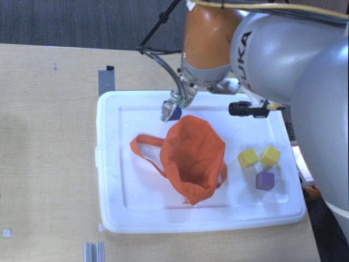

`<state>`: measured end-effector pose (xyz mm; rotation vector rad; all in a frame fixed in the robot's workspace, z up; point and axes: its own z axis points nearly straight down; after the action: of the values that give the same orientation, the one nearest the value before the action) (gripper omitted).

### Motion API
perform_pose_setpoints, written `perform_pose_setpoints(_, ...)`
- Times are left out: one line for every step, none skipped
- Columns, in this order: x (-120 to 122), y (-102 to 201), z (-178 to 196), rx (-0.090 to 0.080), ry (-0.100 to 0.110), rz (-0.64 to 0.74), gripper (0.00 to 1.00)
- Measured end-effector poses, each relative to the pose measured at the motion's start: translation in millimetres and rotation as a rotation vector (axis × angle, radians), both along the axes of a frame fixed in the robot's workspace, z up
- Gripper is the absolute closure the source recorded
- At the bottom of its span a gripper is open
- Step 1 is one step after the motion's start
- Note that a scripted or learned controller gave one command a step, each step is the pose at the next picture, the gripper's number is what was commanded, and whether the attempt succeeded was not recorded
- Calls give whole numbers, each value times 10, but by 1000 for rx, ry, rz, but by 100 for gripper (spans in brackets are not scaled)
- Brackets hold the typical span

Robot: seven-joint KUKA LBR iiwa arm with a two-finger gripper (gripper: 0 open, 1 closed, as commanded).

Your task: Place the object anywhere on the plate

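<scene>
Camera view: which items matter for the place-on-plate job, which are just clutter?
Job:
- gripper, over the bin's far edge, beside the bag
- white bin
- No plate identifiable, so the target is unclear.

Possible object or clutter, cannot tell:
- orange bag
- two yellow cubes
- purple cube
</scene>
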<state>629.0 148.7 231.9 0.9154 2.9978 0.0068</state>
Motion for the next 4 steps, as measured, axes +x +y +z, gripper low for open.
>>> perform_pose_setpoints(-327, 633, -959, -1, 7, 119, 100)
perform_pose_setpoints(-736, -20, 287, -3, -3, 393, 100)
perform_pose_setpoints(-471, 663, -643, -3, 3, 648, 100)
perform_pose_setpoints(-284, -248, 164, -7, -7, 900, 100)
